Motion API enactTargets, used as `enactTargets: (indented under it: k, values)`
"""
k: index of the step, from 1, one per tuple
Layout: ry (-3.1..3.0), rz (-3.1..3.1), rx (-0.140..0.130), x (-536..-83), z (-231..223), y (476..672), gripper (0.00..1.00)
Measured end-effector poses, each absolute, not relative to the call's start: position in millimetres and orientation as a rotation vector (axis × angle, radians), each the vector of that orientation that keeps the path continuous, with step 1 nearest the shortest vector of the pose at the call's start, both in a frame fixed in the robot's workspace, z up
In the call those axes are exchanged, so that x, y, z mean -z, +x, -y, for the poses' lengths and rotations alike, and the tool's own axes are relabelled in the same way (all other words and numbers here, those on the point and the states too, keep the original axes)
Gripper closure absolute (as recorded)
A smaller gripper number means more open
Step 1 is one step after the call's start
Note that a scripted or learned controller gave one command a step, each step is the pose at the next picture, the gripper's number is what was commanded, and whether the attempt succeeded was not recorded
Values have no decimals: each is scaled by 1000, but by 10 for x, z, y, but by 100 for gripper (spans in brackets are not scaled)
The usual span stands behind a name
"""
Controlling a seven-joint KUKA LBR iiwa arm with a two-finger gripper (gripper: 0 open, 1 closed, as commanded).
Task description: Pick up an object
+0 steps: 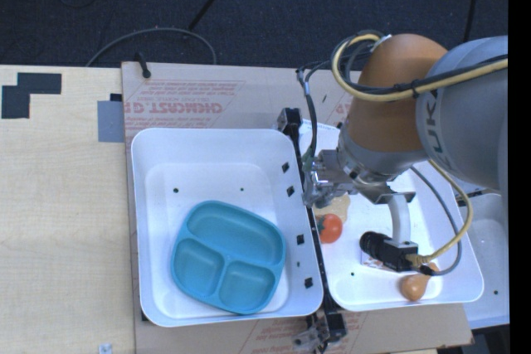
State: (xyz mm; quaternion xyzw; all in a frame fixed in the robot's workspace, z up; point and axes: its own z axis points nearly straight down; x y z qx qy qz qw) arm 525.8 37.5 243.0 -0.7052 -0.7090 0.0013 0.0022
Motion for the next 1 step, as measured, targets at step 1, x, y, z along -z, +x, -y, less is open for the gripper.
enactTargets:
  k: [1]
  values:
    - [-2213,2222,-8,-2312,-827,5217,100]
